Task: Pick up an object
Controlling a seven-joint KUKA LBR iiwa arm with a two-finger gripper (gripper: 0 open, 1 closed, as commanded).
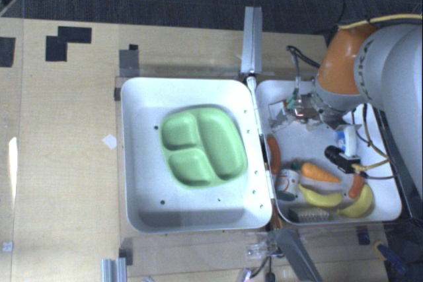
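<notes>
In the camera view you see the arm reaching in from the right, its gripper [299, 110] hanging over the upper part of the right bin [274, 94], well apart from the clutter below it; whether it is open, closed or holding anything you cannot tell, since the wrist and cabling hide that part.

The things you could pick lie along the bin's lower edge: an orange carrot [320, 174] resting just above a yellow banana [320, 197], a second banana [359, 205] at the right, a dark brush [314, 215] against the front wall, a reddish sausage-like piece [273, 154] against the left wall, and a small round item [286, 183] you cannot identify; the left bin [132, 142] holds 1 green 3-part tray [202, 145].

Your main risk, as a judgement: the pieces touch and overlap, so a descent there may nudge a neighbour or catch 2 things at once; the carrot and bananas are rounded and may roll or slip out; anything lying against a wall leaves little room on that side, so a collision with the wall seems possible; the loose cable [370, 165] near the wrist could snag.
</notes>
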